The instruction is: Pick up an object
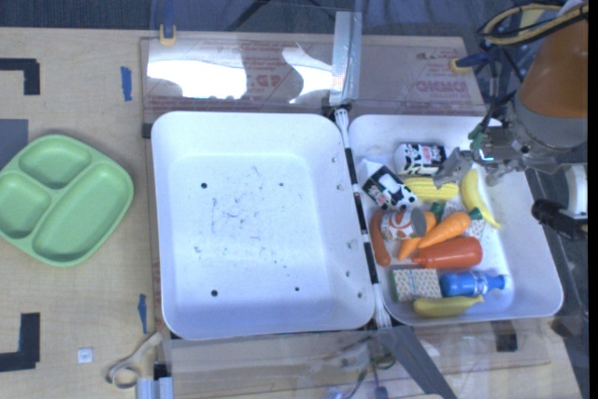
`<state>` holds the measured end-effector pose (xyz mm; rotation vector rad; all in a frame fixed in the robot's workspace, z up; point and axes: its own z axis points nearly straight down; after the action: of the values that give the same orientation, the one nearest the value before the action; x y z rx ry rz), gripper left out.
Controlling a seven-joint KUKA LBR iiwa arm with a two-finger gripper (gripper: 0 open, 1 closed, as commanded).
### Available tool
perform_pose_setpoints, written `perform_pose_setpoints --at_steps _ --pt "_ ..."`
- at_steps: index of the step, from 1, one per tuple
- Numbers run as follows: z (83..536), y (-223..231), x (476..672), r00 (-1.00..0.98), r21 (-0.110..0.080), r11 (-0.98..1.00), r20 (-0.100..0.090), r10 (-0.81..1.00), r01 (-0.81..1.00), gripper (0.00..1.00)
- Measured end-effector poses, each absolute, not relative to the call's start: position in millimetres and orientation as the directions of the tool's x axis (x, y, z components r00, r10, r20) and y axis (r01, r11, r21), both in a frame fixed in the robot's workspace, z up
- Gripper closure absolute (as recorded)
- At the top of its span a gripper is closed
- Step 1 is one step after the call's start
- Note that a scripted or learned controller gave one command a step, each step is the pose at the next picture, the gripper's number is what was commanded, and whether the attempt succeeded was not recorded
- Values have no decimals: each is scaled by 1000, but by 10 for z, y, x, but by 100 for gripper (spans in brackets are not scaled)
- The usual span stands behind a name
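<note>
Overhead, the hand (pixel 475 156) hangs above the right bin (pixel 537 271), just beside a banana (pixel 474 197); finger position cannot be determined. Left bin (pixel 252 140) adjoins.

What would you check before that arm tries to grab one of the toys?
1. Toys within reach: ok. They crowd the right bin, beside the arm.
2. Gripper over that bin: ok, above its upper part near the banana.
3. Fingers open: cannot tell, too blurred.
4. Nothing already held: cannot tell.
5. A toy free to lift: not ok. The carrot, corn and bottle lie packed together.
6. Cables out of the way: ok, they hang behind the arm.
</note>
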<state>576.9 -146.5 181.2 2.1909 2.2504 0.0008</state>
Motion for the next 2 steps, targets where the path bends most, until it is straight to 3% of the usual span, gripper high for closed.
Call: perform_pose_setpoints --at_steps 1,2 --pt "858 -1903 5752 -42 4 42 -1 999 999 0" --pt "974 -1910 5766 -41 9 41 -2 999 999 100"
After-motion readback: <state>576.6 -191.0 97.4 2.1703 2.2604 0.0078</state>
